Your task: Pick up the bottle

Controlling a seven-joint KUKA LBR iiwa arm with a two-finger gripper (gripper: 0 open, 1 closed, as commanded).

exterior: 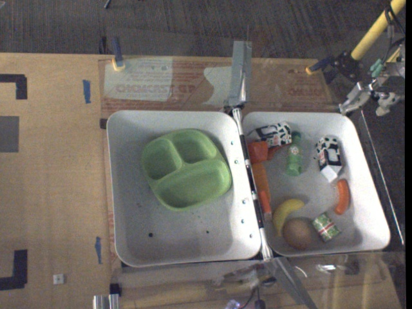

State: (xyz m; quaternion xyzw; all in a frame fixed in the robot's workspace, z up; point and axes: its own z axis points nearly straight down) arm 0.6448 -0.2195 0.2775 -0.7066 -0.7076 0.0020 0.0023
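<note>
The bottle (294, 160) is small and green with a pale cap, lying in the upper middle of the right bin (373, 192). It rests apart from the items around it. My gripper (369, 102) hangs beyond the right bin's far right corner, outside the bin and well to the upper right of the bottle. Its two fingers look spread, with nothing between them.
Around the bottle lie two cow-patterned cartons (277, 132) (329, 157), a red-orange tool (259, 172), a banana (286, 212), a brown round fruit (297, 233), a small can (326, 227) and an orange piece (342, 197). The left bin (129, 224) holds a green divided plate (187, 168).
</note>
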